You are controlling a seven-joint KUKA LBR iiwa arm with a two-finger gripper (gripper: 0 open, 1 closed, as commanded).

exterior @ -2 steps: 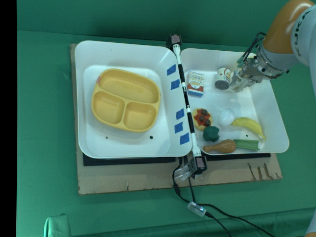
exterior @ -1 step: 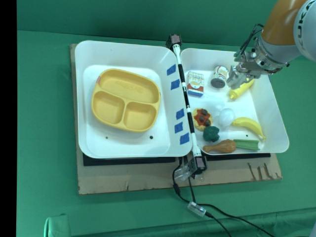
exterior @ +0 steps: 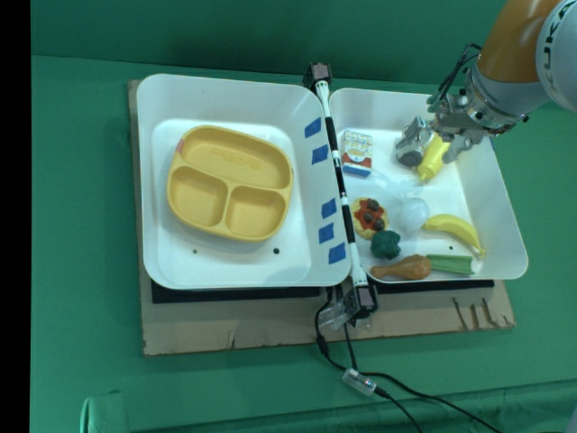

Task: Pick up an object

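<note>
One camera looks down at a slant from above the desk (exterior: 81, 197), fairly far, taking in both bins (exterior: 158, 242).

Two shallow white bins side by side on a green bench. In the left bin (exterior: 162, 242), a yellow divided tray (exterior: 230, 181) with three compartments. In the right bin (exterior: 505, 233): a small carton (exterior: 357, 152), a toy pizza slice (exterior: 369, 215), broccoli (exterior: 386, 244), a drumstick (exterior: 403, 267), a celery stalk (exterior: 451, 263), a banana (exterior: 453, 231), a clear cup (exterior: 412, 211) (hard to make out). At the bin's far end, the gripper (exterior: 431, 148) low over a yellow bottle (exterior: 432, 159), a grey object (exterior: 410, 146) just beside it. Blue tape squares (exterior: 327, 208) along the divider.
</note>
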